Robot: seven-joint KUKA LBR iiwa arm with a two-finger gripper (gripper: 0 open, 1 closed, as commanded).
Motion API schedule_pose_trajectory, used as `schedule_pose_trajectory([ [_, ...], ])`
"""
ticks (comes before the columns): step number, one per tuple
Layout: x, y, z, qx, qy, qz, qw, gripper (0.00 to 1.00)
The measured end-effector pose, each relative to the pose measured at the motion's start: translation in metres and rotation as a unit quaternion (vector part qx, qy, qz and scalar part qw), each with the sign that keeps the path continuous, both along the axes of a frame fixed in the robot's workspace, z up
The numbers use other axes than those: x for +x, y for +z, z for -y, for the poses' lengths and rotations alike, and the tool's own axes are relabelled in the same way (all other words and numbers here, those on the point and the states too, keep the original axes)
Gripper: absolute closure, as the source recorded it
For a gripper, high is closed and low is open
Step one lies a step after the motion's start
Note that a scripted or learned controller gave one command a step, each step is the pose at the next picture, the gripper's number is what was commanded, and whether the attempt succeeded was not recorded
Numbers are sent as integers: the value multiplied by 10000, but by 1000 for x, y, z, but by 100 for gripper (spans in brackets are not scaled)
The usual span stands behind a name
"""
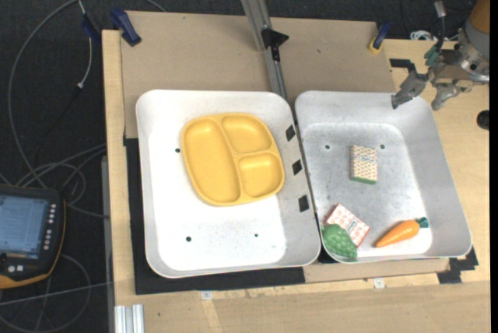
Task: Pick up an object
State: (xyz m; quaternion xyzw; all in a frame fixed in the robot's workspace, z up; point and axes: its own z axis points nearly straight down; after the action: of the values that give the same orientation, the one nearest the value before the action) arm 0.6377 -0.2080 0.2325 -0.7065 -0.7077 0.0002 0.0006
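Carrot (401,232) lies well apart from open pincer (426,90).

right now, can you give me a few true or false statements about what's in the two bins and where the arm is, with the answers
1. The yellow divided tray lies in the left bin. True.
2. The carrot lies in the left bin. False: it lies in the right bin, near its front edge.
3. The gripper is clamped on the small patterned box. False: the jaws stand open at the right bin's back right corner, and the box lies apart from them on the bin floor.
4. A green toy vegetable lies at the front of the right bin, beside a red-and-white packet. True.
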Motion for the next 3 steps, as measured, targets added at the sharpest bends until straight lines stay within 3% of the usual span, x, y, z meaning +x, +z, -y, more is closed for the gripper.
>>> schedule_pose_trajectory([
  [1,0,0,0,-2,-1,-1,10000,0],
  [2,5,-61,-4,9,1,-29,10000,0],
  [3,-5,-111,-7,8,-6,-27,10000,0],
])
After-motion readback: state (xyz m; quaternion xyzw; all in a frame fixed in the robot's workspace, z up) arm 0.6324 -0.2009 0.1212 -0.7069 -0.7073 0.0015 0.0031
